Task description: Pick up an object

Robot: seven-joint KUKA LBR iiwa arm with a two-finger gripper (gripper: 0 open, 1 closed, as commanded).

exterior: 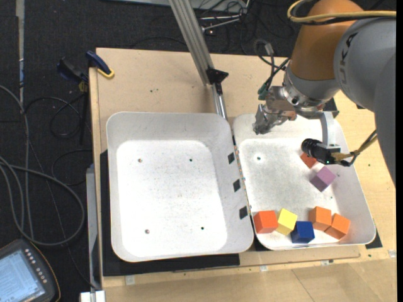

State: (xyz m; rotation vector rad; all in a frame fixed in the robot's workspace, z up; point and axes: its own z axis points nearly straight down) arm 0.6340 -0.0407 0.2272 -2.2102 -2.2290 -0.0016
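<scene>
The big grey arm (352, 49) hangs over the right bin (362, 197). Its gripper (263, 123) sits at the bin's back rim; I cannot tell how the jaws stand. The purple block (323, 178) lies mid-bin, toward the front-right from it.

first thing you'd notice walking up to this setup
The big grey arm with its orange band looms in from the upper right, its claw at the far edge of the right bin. Next, the bright blocks along that bin's near edge: orange, yellow, blue, with a purple block farther up.
</scene>
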